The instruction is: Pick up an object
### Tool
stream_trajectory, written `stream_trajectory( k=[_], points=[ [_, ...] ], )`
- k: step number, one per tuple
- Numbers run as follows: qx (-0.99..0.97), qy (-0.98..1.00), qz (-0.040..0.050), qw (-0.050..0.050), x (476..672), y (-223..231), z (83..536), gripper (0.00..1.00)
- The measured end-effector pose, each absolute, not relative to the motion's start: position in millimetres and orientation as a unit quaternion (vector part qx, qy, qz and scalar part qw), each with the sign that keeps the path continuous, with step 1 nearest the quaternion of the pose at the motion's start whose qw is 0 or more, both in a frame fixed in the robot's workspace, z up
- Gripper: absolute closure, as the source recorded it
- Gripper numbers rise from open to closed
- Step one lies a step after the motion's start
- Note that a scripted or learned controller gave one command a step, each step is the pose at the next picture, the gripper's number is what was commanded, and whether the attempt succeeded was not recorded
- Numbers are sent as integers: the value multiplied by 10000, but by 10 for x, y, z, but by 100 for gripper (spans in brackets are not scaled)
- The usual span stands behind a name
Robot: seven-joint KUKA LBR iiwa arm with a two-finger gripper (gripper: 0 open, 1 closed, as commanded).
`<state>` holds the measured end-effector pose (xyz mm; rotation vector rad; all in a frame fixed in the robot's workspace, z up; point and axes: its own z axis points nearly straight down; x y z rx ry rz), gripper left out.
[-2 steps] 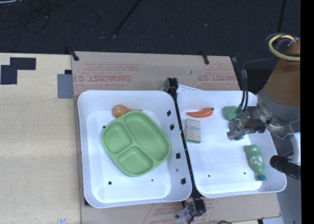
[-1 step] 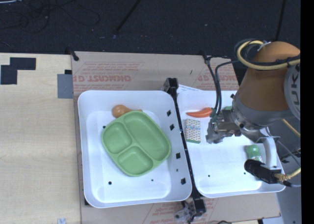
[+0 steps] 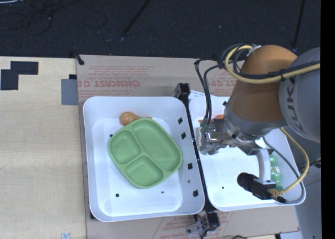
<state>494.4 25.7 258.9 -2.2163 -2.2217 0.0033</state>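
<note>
Two white bins sit side by side on the table: the left bin (image 3: 99, 180) holds a green divided plate (image 3: 145, 152) with an orange object (image 3: 128, 118) touching its far edge. The arm (image 3: 261, 96) hangs over the right bin (image 3: 230, 193), its gripper (image 3: 209, 141) low near that bin's left wall. Whether the fingers are open or closed on anything I cannot tell.

Arm (image 3: 261, 94): grey KUKA, orange band above wrist, reaching in from the right, wrist bent downward. Gripper (image 3: 209, 139): metallic, low at arm's left end; finger state unclear, apparently pointing down.
</note>
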Motion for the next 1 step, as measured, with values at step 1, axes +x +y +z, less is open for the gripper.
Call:
stream_trajectory(
  k=[1],
  points=[
    [-7058,-7084,12,18,4922,762,2592,100]
  ],
)
